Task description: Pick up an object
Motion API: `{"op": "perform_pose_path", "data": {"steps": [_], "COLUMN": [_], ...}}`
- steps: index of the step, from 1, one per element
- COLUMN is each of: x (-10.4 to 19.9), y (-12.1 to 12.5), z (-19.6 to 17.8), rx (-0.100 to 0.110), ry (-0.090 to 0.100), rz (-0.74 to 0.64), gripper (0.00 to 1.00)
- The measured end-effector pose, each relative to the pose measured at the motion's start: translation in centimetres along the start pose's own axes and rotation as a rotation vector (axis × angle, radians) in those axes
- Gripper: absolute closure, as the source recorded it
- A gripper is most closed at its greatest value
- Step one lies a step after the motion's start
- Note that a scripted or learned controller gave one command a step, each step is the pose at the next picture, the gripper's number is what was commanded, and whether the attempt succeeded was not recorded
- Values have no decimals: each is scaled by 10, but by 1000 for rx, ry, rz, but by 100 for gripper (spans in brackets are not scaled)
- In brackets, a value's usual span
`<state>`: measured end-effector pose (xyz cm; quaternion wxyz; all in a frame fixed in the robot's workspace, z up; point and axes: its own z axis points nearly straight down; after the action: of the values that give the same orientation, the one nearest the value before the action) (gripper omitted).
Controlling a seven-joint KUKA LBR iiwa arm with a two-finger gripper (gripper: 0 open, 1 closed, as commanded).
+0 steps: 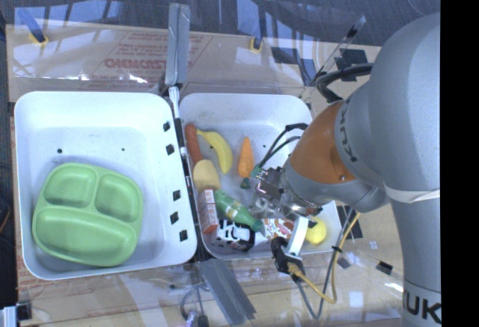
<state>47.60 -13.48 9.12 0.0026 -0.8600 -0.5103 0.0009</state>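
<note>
Pincer (262, 202) is lowered into the crowded right bin (224, 102), its grip impossible to judge, and the green bottle (238, 211) could be nudged aside.

We saw the bench (90, 56), covered by a clear sheet with red print showing through, carrying two white bins side by side: the left bin (90, 112) and the right bin (247, 105), touching.
</note>
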Motion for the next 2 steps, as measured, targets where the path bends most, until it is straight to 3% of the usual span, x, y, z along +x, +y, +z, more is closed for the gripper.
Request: {"op": "perform_pose_path", "data": {"steps": [1,2], "x": [-14,-14], "y": [25,25], "z": [-21,-21], "rx": [1,1], "ry": [-1,-1], "rz": [9,9], "gripper": [100,0]}}
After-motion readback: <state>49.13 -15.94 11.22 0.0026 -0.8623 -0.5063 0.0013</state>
